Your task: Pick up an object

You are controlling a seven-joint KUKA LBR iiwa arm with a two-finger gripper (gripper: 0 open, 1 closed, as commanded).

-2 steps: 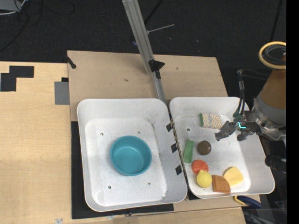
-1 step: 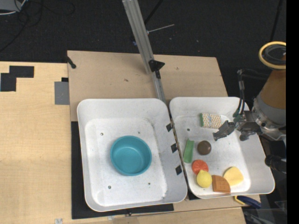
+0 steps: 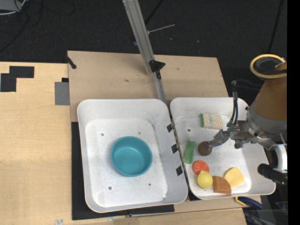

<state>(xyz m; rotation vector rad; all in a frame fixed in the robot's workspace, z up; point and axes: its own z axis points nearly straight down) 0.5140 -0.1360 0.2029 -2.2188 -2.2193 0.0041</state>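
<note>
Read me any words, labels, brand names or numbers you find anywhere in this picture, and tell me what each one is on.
No text can be read anywhere in this view.
The small packet at the back of the right bin has a green end and a speckled print, too small and blurred to read.
The teal bowl in the left bin is plain.

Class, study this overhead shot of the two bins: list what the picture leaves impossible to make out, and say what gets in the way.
1. Camera view: whether the gripper grips the brown ball; too small and blurred.
2. Camera view: the print on the sponge; too small.
3. Camera view: the right bin's right rim; covered by the arm.
4. Camera view: the brown wedge's identity; too blurred.
</note>
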